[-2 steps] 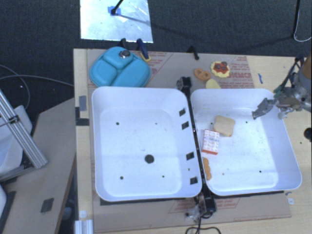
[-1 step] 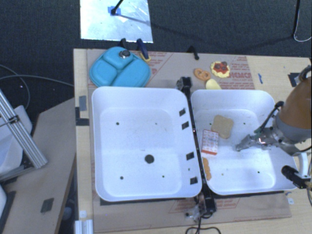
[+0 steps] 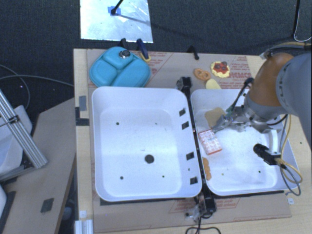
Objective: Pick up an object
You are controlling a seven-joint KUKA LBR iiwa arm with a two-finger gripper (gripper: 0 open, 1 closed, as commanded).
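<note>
In the right bin (image 3: 243,182) a pink-and-white checked packet (image 3: 210,142) lies near the left wall. A tan flat piece (image 3: 213,116) lies just behind it. A small orange piece (image 3: 206,168) rests against the same wall nearer the front. My gripper (image 3: 220,124) hangs low over the right bin, its tip between the tan piece and the checked packet, just above and to the right of the packet. The grey arm with its orange band (image 3: 265,84) reaches in from the right. A small dark round object (image 3: 149,158) lies on the floor of the left bin (image 3: 105,130).
Behind the bins, on the cardboard, sit a blue lidded tray (image 3: 119,68), a pretzel-shaped toy (image 3: 201,74), a small pizza toy (image 3: 220,68) and a yellow piece (image 3: 212,84). Black clips (image 3: 187,140) line the wall between the bins. A cable (image 3: 273,157) hangs off the wrist.
</note>
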